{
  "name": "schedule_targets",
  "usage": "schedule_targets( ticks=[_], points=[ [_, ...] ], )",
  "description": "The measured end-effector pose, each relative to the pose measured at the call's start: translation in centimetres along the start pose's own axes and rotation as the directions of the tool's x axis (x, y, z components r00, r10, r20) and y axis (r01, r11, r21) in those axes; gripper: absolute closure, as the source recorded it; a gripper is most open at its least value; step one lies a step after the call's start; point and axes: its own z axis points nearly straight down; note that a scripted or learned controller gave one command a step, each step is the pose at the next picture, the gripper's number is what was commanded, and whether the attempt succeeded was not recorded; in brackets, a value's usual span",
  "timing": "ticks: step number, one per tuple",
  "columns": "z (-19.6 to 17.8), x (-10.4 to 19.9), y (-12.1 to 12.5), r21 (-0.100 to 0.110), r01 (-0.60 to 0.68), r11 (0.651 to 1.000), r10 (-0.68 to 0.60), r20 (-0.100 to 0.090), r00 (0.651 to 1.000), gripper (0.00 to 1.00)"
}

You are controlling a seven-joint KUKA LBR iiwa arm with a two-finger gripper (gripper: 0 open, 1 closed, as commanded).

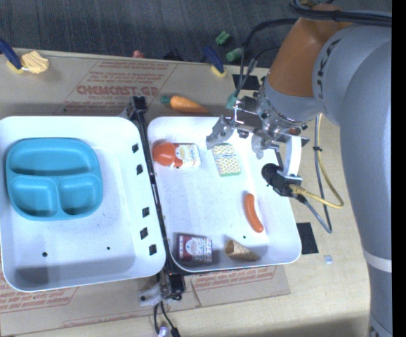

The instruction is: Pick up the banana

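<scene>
My gripper (237,140) hangs over the back of the right white bin (287,248), with its fingers spread open just behind a small chequered cracker (226,161). Nothing sits between the fingers. Around it in that bin lie a red-orange item against a white packet (175,155), a sausage (253,212), a dark red box (192,248) and a tan wedge (241,249). A pale yellow object (36,63) rests on the cardboard at the far left, outside both bins, beside a blue clamp.
The left bin (20,269) holds a blue divided tray (53,177). An orange carrot (185,104) lies on the cardboard behind the right bin. A yellow cable (324,201) loops off the wrist at the right.
</scene>
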Motion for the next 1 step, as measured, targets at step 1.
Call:
schedule_targets(
  ticks=[1],
  points=[
    [7.20,2.50,-7.10,0.005,-0.327,0.945,0.327,0.001,0.945,0.00]
  ],
)
